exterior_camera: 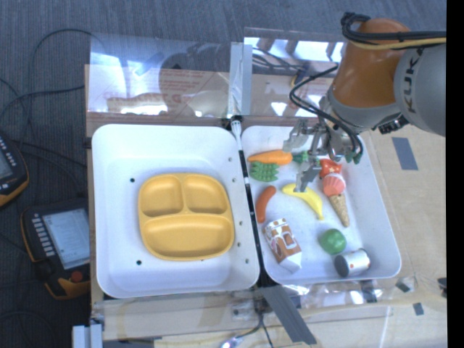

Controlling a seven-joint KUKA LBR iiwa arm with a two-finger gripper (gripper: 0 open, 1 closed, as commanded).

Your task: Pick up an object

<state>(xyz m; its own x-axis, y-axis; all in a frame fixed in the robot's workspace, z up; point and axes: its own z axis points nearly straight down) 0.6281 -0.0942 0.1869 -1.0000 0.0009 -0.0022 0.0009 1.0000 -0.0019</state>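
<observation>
My gripper [313,164] hangs low over the upper middle of the right bin [384,227], under the grey arm with its orange band [366,64]. Just below it lies a yellow banana [310,200]. Right of it are a small red fruit [331,169] and a pink ice cream cone [336,196]. Left of it lie an orange carrot [270,156] and a green vegetable [263,171]. I see nothing held in the gripper.
Lower in the right bin lie a red sausage [265,202], a small carton [283,243], a green lime [333,241] and a metal can [352,262]. The left bin [116,158] holds a yellow divided plate [186,215]. Clear walls stand behind both bins.
</observation>
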